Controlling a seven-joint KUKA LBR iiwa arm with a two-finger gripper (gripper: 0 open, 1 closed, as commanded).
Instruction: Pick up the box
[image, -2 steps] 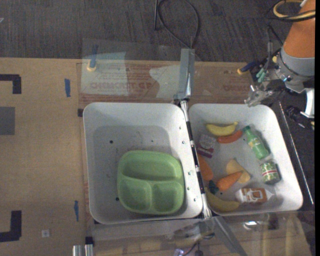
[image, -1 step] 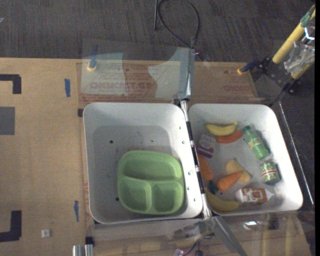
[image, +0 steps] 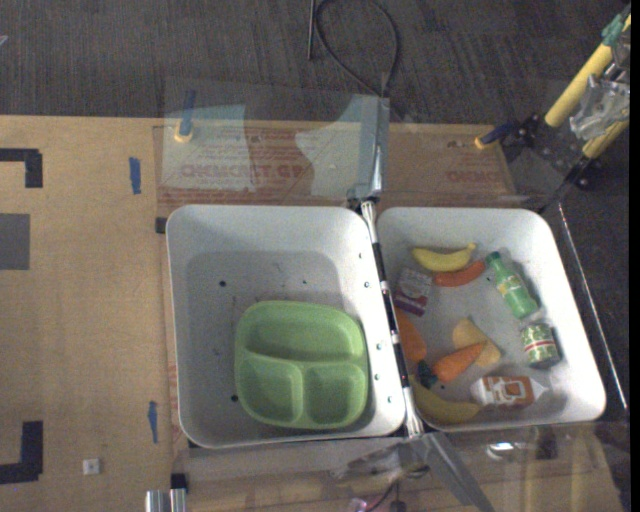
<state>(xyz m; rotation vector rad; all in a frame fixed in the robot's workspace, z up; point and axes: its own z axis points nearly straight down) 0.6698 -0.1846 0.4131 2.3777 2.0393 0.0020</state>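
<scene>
Right bin (image: 570, 300) crowded, left bin (image: 200, 260) with a green tray (image: 300, 362).
The box (image: 412, 292), seemingly the small white-and-purple one, lies by the right bin's left wall, below a banana (image: 443, 259) and above a carrot (image: 459, 362). An orange carton (image: 503, 391) lies near the front. The claw's state cannot be told.

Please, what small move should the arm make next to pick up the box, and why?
Probably the arm should reach in from the right and hover over the small white and purple box, which lies near the left wall of the right white bin, below the yellow banana and beside the red pepper. Nothing covers the box, so a descent from above looks possible.
</scene>
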